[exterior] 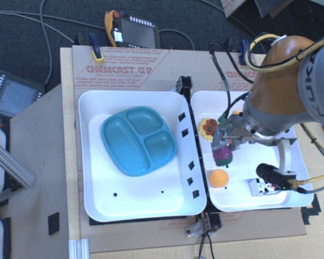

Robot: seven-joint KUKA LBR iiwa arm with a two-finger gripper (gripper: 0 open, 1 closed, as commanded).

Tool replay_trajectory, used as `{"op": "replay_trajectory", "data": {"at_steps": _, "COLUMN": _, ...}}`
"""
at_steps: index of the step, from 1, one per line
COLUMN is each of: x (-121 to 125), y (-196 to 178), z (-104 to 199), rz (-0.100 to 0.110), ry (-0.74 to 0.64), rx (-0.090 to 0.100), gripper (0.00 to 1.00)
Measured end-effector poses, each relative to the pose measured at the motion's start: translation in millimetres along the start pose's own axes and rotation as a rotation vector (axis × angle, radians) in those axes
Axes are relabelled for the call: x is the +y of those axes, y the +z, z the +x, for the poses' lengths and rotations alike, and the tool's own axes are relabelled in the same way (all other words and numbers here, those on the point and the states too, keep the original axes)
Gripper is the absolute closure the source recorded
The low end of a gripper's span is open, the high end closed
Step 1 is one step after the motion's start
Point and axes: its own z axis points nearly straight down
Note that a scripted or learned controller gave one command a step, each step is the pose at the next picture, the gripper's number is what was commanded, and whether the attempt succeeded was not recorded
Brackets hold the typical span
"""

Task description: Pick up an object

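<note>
The gripper (222, 143) is low in the right bin (291, 198), directly over a purple-and-green toy (223, 155), so the grasp step looks underway. Whether it is clenched, I cannot tell. An orange ball (218, 178) lies nearer. Next comes a clean lift.

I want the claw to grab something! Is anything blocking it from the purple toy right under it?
Nothing visible is in the way. The claw sits right above the purple toy in the right bin, about touching it. The orange ball lies lower down and the yellow-red toy off to the side, both apart.
</note>
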Motion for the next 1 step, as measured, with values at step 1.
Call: {"op": "replay_trajectory", "data": {"at_steps": 1, "x": 0.2, "y": 5.6, "z": 61.5, "rz": -0.001, "ry": -0.001, "rx": 0.000, "gripper": 1.00}}
